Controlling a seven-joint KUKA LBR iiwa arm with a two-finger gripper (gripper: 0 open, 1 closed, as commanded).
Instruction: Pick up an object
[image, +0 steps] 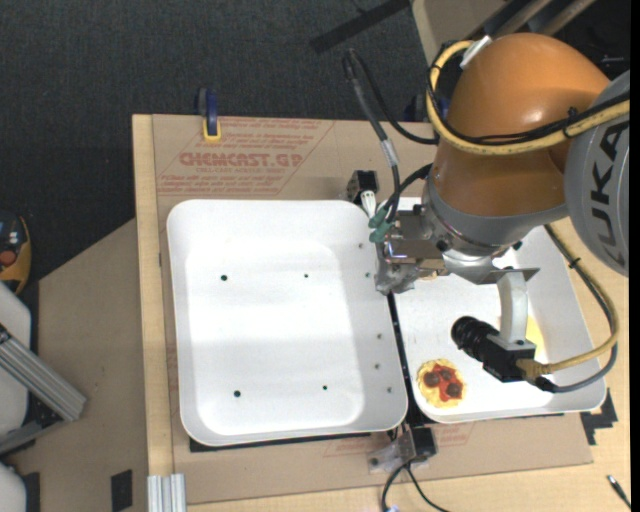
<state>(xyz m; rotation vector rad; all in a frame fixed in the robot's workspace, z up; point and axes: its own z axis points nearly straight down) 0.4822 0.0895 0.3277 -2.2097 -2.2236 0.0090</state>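
One small round yellow disc with red blotches on top (441, 383) is the only clear candidate for picking. It lies flat on the floor of the right-hand shallow white plastic bin (480, 402), close to that bin's front-left corner. A pale yellow sliver (531, 330) peeks out further back in the same bin, too hidden to identify. The left-hand shallow white plastic bin (270, 320) shows just a few small dark dots on its floor.

The grey metal gripper (398, 268) hangs below the bulky grey-and-orange arm (510, 150), over the seam where the two bins meet and well behind the disc. From this slant I cannot tell whether it is spread or pressed together, and nothing can be seen held in it.

Several things could go wrong from here, as I judge it:
- A straight descent would land on the bins' adjoining rims rather than on any object, which could jolt or shift the bins.
- The disc looks thin and flat, so a grasp from above may close over it and come up with nothing.
- The disc sits near the corner walls, so one side of the gripper could strike the wall or push the disc into the corner
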